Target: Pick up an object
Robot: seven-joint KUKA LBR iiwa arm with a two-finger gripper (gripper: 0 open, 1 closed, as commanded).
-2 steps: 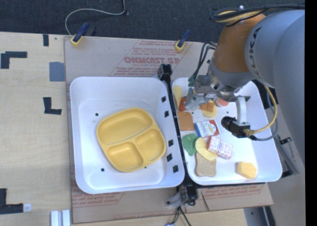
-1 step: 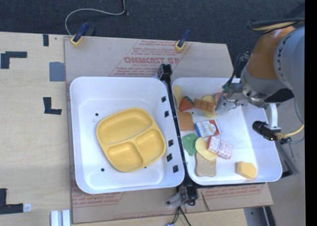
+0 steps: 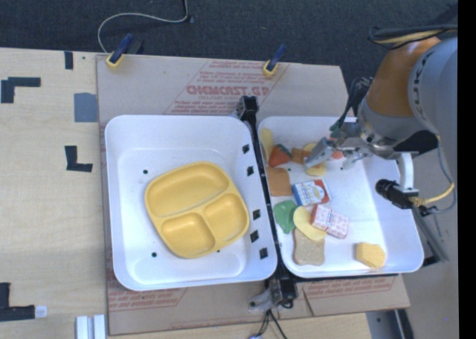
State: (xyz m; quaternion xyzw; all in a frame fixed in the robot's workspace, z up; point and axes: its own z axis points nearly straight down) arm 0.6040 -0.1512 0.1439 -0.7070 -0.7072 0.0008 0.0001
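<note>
The gripper (image 3: 327,153) is hanging low over the far part of the right bin (image 3: 387,204), reaching in from the table's right edge, and whether it is gripping anything cannot be told from this angle. Just under and beside it, small orange and yellow pieces (image 3: 281,156) are crowding the bin's far left corner. Nearer the middle, a small blue-and-white packet (image 3: 309,192) is lying flat, its long axis running roughly left to right. A red-and-white packet (image 3: 330,221) is sitting just nearer the front edge, tilted a little. A green piece (image 3: 285,215) and a slice of bread (image 3: 309,248) are lying along the bin's left wall, and a yellow cheese wedge (image 3: 370,254) is resting by the front right corner. In the left bin (image 3: 126,181), a yellow divided plate (image 3: 196,209) is lying flat, slightly skewed.
</note>
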